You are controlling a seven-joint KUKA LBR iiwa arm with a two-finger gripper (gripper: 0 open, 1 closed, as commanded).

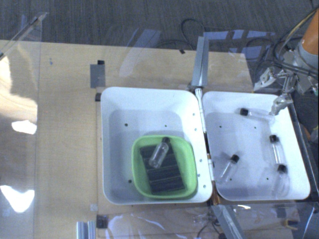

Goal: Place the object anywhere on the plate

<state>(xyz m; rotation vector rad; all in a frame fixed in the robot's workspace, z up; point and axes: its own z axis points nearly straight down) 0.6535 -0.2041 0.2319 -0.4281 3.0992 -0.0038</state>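
Pincer [282,103] (unlabelled) over right bin [294,188]

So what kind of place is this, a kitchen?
More likely a robot lab. A robot arm with cables reaches over two white bins, one bin holds clear vials, and a green plate holds another.

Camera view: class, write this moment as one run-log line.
gripper: over right bin's far corner | vial: lying on green plate, left bin

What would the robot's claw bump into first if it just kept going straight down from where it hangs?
Probably the clear vial at the right bin's back edge; the gripper hangs just beside it, though depth is unclear.
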